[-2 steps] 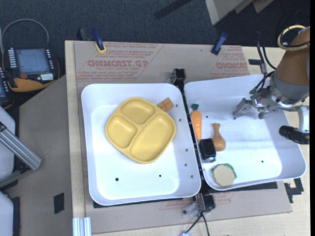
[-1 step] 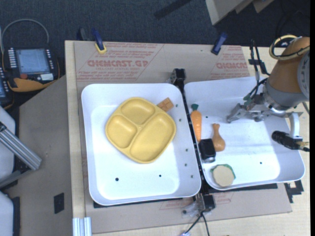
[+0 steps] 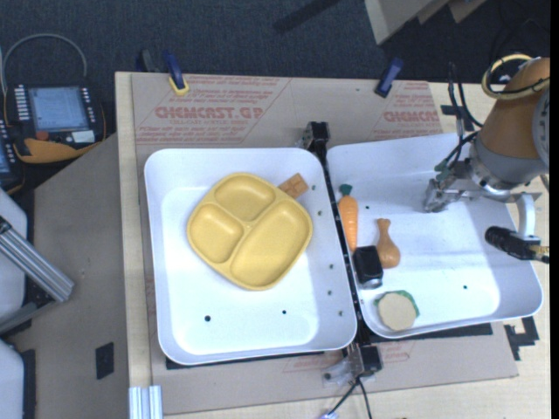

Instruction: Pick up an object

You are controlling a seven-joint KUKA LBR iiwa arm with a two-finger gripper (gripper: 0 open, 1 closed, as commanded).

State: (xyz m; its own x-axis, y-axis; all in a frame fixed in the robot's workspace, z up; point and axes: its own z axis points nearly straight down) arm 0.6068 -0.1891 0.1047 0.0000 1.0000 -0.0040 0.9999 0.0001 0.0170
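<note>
In the right bin (image 3: 454, 278) several toy foods lie along the left side. An orange carrot (image 3: 349, 219) points toward the back. A brown drumstick (image 3: 386, 244) is just right of it. A black block (image 3: 368, 264) rests near the divider, and a round tan-and-green sandwich (image 3: 397, 311) sits at the front. My gripper (image 3: 439, 195) hangs over the back right of this bin, well right of the drumstick, with bare white floor below it and nothing seen in its grasp.
The left bin (image 3: 183, 312) carries a yellow divided plate (image 3: 251, 230) with a small brown block (image 3: 293, 185) at its back right corner. A black divider rail (image 3: 336, 234) runs between the bins. The arm (image 3: 515, 129) enters from the right.
</note>
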